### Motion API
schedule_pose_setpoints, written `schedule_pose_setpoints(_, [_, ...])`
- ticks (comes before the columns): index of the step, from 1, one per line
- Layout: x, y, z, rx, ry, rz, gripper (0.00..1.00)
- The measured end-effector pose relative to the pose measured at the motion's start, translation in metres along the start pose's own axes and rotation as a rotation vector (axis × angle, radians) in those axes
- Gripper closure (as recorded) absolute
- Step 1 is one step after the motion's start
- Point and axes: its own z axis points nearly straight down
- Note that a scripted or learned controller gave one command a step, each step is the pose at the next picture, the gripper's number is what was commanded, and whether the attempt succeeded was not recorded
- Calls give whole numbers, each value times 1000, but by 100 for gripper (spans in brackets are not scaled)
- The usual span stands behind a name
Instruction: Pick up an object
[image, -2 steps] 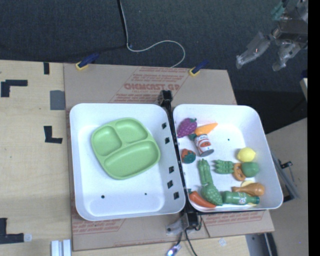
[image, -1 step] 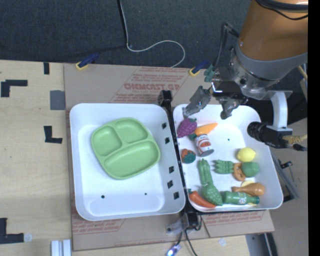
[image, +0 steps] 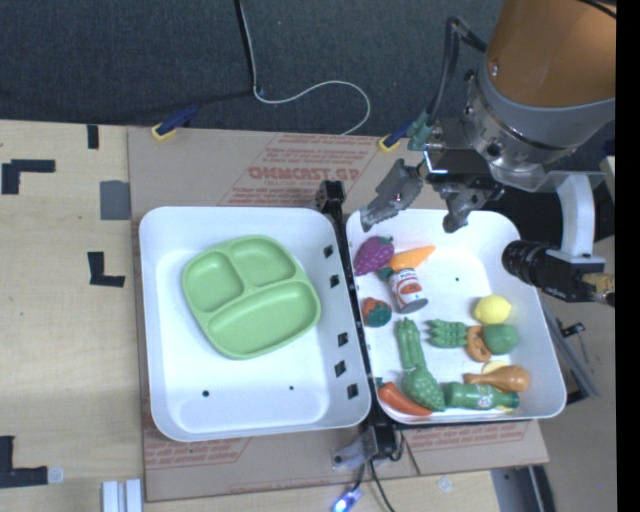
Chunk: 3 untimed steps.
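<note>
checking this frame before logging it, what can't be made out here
- Camera view: the label on the small red-capped white can is too small to read.
- Camera view: the orange toy carrot is partly covered by the green toy corn cob.
- Camera view: the grey and orange arm is cut off by the top edge.

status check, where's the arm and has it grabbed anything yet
Gripper open, above right white bin, nothing between jaws. Purple toy grapes nearest below. Green divided plate in left bin.
</note>
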Motion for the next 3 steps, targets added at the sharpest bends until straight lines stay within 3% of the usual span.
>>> schedule_pose_setpoints(1, [-1,2,-7,4,-2,2,100])
schedule_pose_setpoints(2, [45,87,130,11,-3,1,100])
schedule_pose_setpoints(3, [-53,54,281,23,-6,15,100])
